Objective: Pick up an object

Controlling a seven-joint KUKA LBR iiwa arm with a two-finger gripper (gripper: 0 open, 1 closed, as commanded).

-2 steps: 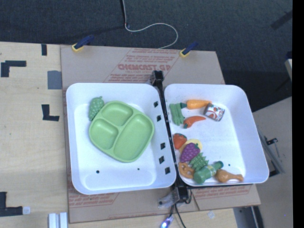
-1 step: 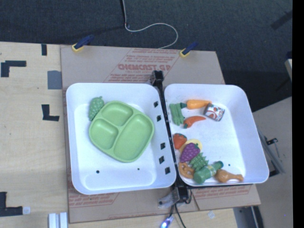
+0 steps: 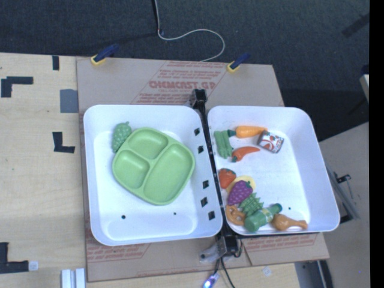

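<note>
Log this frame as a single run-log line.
phase: pre-grasp | left bin: green tray, green grapes | right bin: toy foods, small can | held: nothing seen

Wooden bench [image 3: 36,179] under cardboard sheet [image 3: 180,80], two white bins [image 3: 96,161].

Pale green divided plate [image 3: 154,166], white bins [image 3: 96,161], orange carrot [image 3: 250,131], purple grapes [image 3: 238,192], red-and-white can [image 3: 270,141]

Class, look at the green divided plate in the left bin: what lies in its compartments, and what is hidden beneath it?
The green divided plate holds nothing in its three compartments. A green bumpy toy sits beside its upper-left edge. The left bin floor beneath the plate is covered.
</note>
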